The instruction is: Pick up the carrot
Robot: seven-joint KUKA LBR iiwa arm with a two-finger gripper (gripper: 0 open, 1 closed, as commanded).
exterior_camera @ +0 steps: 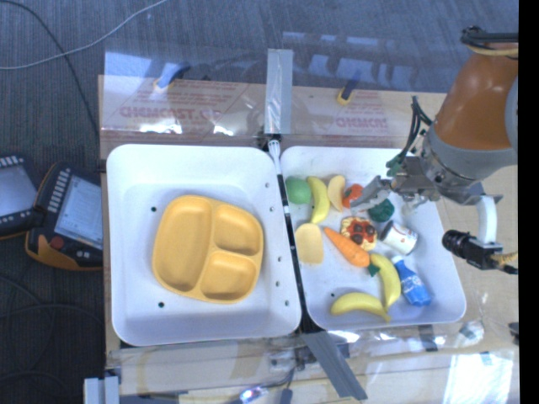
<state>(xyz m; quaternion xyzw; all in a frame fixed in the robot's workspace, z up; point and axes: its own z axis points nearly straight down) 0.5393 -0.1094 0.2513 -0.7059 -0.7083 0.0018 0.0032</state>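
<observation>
The carrot (347, 247) is orange and lies slantwise in the middle of the right bin (450, 297), its thick end toward the lower right. It rests between a pale yellow slice (309, 244) and a white cup (398, 238). My gripper (376, 195) hangs over the back part of this bin, up and to the right of the carrot and apart from it. A small red item (354, 194) and a dark green item (381, 210) sit close to the gripper. The grey arm with its orange band (478, 99) reaches in from the right.
The left bin (126, 310) holds a yellow compartment plate (208, 247). Around the carrot lie three bananas (317, 199) (388, 278) (360, 303), a green ball (297, 190), a pizza-like piece (360, 228) and a blue bottle (411, 283). A teach pendant (67, 217) lies off the bench at left.
</observation>
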